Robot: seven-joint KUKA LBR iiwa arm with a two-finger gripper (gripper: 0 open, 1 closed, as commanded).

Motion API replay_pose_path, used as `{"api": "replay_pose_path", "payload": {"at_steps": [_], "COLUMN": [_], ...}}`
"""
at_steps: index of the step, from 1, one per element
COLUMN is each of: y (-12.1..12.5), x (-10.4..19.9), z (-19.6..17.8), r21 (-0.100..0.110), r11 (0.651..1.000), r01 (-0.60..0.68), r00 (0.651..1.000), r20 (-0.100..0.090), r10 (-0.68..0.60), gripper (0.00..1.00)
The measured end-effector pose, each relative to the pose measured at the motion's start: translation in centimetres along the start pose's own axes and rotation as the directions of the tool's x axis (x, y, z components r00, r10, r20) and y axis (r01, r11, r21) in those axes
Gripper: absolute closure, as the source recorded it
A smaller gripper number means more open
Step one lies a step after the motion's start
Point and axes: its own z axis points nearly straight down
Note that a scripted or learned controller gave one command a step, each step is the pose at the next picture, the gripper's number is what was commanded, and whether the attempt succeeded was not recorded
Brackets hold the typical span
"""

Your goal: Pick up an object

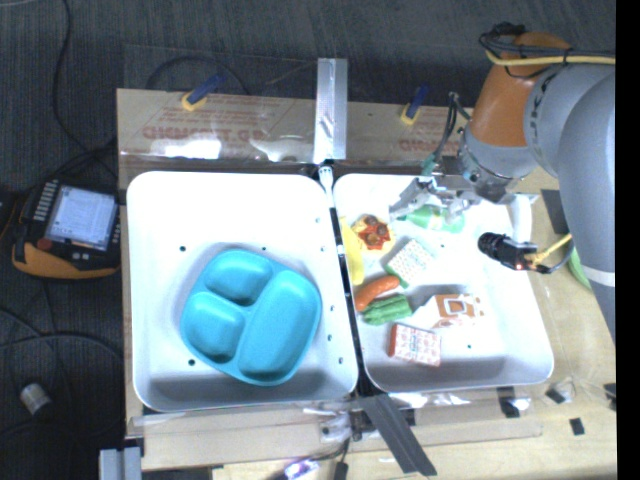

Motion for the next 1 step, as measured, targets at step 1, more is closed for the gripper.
{"api": "replay_pose_path", "payload": {"at_steps": [1], "y": [-0.37], "x": [-2.83], "z": [6.65], "r21": [-0.009], "r11": [0.984], "r01": [-0.177], "r00": [0.984], "r20": [-0.002], "r10": [0.177], "gripper": [0.0]}}
